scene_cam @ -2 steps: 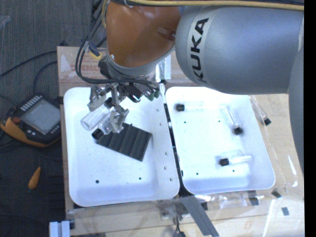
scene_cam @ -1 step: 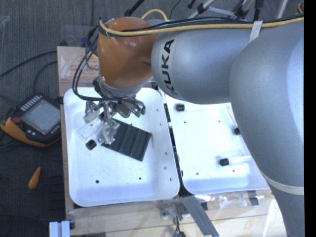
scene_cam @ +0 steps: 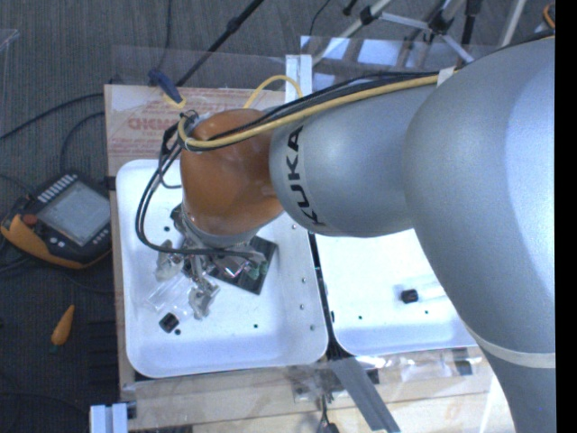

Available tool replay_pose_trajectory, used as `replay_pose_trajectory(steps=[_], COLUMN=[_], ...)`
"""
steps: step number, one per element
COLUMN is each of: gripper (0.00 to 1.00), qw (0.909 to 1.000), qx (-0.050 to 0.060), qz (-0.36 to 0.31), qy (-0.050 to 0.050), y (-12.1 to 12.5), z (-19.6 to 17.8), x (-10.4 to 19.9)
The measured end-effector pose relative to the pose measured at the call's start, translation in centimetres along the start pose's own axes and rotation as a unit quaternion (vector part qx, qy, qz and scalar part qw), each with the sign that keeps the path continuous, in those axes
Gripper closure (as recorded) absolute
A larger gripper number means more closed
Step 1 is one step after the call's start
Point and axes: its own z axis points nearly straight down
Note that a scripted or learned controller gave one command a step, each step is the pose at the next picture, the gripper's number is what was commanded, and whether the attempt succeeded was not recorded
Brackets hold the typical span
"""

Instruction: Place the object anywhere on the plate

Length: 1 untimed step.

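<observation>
The arm (scene_cam: 379, 142) is seen reaching over the left bin (scene_cam: 297, 318), with the tool (scene_cam: 194, 287) lowered close to the bin floor. Whether the tool is open or closed cannot be told; its metal parts blur together. Nothing is seen gripped. A small dark object (scene_cam: 169, 321) is lying on the bin floor just beside the tool, apart from it. Another small dark piece (scene_cam: 409, 295) is noted in the right bin (scene_cam: 361, 332). A dark flat thing (scene_cam: 252, 273), partly covered by the wrist, might be the plate, though that is uncertain. By this judgement, the placing is not yet done; pickup remains.
</observation>
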Motion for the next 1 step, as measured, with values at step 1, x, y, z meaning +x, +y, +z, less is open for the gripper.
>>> replay_pose_trajectory(steps=[1], gripper=[1.0], qw=[0.9963], qx=[0.001], qz=[-0.086], qy=[-0.001], y=[0.14], z=[-7.64], x=[0.01])
